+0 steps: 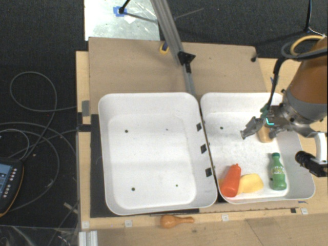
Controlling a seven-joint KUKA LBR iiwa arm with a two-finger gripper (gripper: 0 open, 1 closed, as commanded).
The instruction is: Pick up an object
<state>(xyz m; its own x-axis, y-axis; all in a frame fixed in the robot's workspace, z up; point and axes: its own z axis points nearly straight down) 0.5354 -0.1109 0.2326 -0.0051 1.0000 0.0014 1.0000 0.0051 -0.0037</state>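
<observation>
A: Quick one. Your tool (260, 129) sits low in the right bin (225, 111), near its right wall. There's a small tan thing (264, 135) right under it, touching or nearly so. I can't tell whether the tool is spread or pinching; the wrist covers that part.

B: So what's the pick target?

A: My guess is that tan thing. The other candidates are at the front of the same bin: a red bottle (231, 180) leaning on a yellow piece (250, 183), and a green bottle (277, 172) lying just beside them. The left bin (148, 101) shows only bare floor.

B: Risks?

A: 3 that I'd flag. 1: the tool may close on air or clip just an edge, so the tan thing slips on the lift. 2: it's close to the bin wall, so you could scrape the wall. 3: the green bottle is near; a sweep could knock it.

B: Anything unclear?

A: The tan thing's shape is mostly hidden. The arm's cut off at the right. Also an orange pear-shaped thing (176, 220) lies on the desk (215, 60) in front of the bins.
</observation>
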